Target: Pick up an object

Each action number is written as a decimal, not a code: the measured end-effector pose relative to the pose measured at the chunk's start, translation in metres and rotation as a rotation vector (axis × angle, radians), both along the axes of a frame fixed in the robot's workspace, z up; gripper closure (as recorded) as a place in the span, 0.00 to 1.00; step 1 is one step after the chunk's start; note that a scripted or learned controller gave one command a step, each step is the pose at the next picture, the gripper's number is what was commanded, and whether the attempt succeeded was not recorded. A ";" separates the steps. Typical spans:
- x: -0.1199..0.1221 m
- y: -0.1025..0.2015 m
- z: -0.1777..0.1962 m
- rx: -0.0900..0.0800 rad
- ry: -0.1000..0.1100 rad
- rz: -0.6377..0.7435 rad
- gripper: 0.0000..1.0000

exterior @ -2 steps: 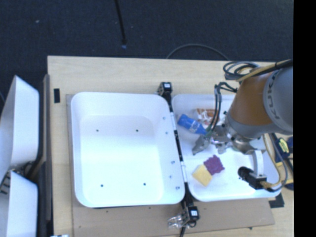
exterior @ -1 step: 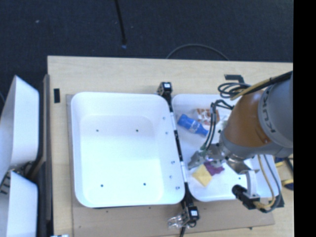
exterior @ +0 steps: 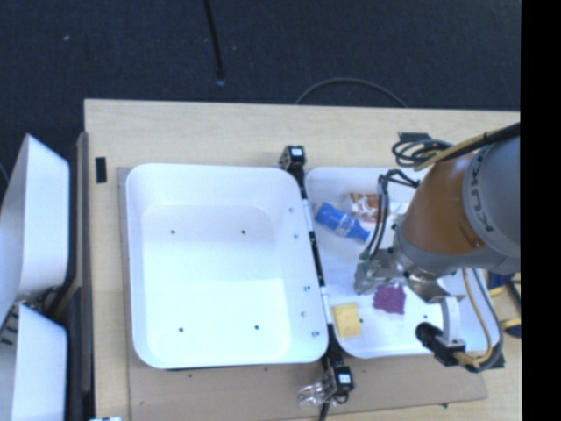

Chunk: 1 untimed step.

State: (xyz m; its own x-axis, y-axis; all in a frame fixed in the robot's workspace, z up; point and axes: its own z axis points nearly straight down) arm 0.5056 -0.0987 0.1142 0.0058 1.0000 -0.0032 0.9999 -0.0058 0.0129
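Note:
My gripper [exterior: 375, 276] hangs low over the middle of the right bin [exterior: 386, 347], under the grey arm with its orange band [exterior: 443, 209]. A purple lump [exterior: 390, 300] lies just right of and below the gripper, close to it or touching it. A yellow block [exterior: 347, 319] sits near the bin's front left corner. A blue object [exterior: 340, 221] lies toward the back left, up and left of the gripper. Behind that, a white and orange item [exterior: 363, 202] is partly hidden by the arm.
The left bin [exterior: 158, 235] sits beside the right one, with a black divider strip [exterior: 312, 253] between them. Cables [exterior: 416, 152] loop at the arm's back. A white box [exterior: 35, 226] stands off the bench's left edge.

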 end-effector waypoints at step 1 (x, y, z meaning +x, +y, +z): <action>0.068 0.011 0.093 0.000 -0.003 0.012 1.00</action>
State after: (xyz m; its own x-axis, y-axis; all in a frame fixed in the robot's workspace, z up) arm 0.5738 -0.0873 0.2073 -0.0063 1.0000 -0.0029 0.9999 0.0064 0.0155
